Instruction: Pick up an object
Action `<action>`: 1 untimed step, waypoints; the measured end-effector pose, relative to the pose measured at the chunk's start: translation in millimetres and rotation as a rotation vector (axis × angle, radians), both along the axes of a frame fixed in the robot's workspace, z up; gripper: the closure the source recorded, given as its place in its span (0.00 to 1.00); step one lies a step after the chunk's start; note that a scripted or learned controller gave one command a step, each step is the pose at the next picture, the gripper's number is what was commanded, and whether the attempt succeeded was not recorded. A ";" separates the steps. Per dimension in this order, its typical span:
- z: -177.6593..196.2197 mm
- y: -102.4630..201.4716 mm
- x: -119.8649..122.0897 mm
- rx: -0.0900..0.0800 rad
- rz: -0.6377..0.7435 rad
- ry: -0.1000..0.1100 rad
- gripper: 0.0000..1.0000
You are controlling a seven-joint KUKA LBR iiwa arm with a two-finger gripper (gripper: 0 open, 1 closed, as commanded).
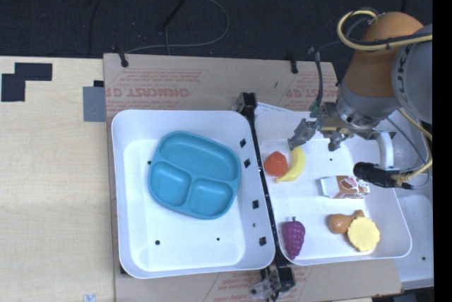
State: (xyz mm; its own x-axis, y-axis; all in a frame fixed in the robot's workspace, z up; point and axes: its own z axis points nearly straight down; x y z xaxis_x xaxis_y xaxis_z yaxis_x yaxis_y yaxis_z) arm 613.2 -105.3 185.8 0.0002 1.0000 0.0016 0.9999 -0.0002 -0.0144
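Hand hangs over the far part of the right bin, its two fingers spread wide apart and pointing down toward the bin floor, with nothing between them and nothing touching them. Nearest to it is the yellow banana, which lies just below the left finger's tip as the camera sees it, curved and slanting toward the divider between the bins; whether the fingertip meets the banana cannot be told. One red tomato sits against the banana's left side, touching it or very nearly. One small white carton with a printed picture lies to the right of the banana, below the hand's other finger and apart from it. Along the near edge of the same bin lie one purple bunch of grapes close to the divider, and, well over to the right, one orange-brown piece shaped like a drumstick touching one pale yellow round piece. That makes six loose things in the right bin. The left bin holds one blue plate with three compartments, lying flat. Both bins rest on a cardboard sheet on the pale bench.
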 end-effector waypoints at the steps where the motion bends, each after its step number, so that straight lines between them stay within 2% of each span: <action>1: 7.3 -0.3 3.1 -0.002 0.001 -0.014 0.00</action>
